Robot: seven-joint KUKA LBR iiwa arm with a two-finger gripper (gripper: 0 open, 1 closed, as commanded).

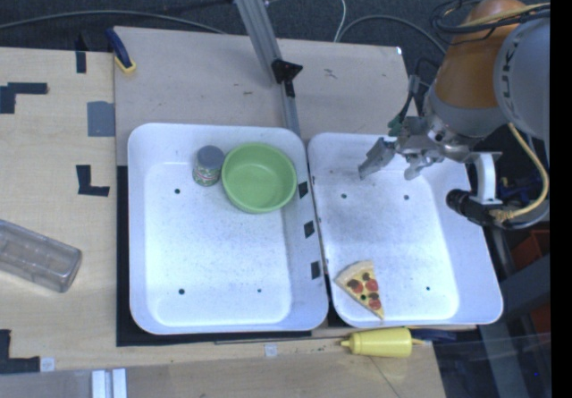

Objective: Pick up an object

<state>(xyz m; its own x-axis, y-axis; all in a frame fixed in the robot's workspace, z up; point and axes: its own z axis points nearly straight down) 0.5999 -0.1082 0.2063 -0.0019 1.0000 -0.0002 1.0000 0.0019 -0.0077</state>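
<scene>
yellow mustard bottle (pixel 376 342) lying on the bench (pixel 357 74) at the lower edge, just below the right bin (pixel 447 235). pizza slice (pixel 361 285) flat in that bin's lower left corner. gripper (pixel 393 161) over the bin's upper part, fingers spread, nothing between them. green bowl (pixel 259 177) and small can (pixel 208 165) side by side at the top of the left bin (pixel 214 280). clear plastic container (pixel 36 255) at far left.

- Arm (pixel 500 47) cut off by right frame edge, upper right; base out of view.
- Metal pole (pixel 255 16) cropped at top edge.
- Clear plastic container (pixel 36 255) clipped by left edge.
- Label on small can (pixel 208 165) too small to read.
</scene>
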